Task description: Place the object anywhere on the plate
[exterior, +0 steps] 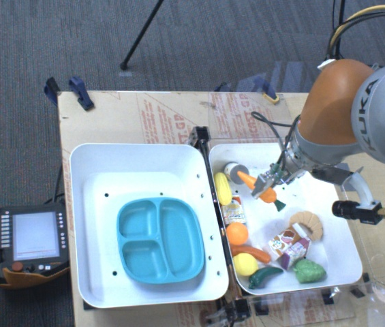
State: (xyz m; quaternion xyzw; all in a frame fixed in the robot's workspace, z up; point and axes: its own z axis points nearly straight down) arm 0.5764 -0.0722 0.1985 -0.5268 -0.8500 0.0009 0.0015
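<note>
Two white bins sat side by side on the bench: the left bin (pixel 83 182) held a blue plate (pixel 159 240) with three compartments, and the right bin (pixel 335 203) held a heap of toy food. The gripper (pixel 268 184) hung over the upper middle of the right bin, and a toy carrot (pixel 257 186) showed between its fingers, so it looked clamped on that carrot, the orange body poking out on both sides of the claw. By my reading, the pick was done and the carry was the step in hand; the plate lay well apart to the left, across the wall between the bins. The next move would call for enough height to clear that wall, travel leftward until over the plate, then a release into any compartment. The grip looked off-centre, so the carrot could slip on the way. Left in the right bin were a banana (pixel 223 188), a small bottle (pixel 233 212), an orange (pixel 237 234) and a juice carton (pixel 288 244). "KUKA" ran down the arm (pixel 366 118); the print on the cardboard was reversed and not readable, and the bottle and carton labels were too small to read.
</note>
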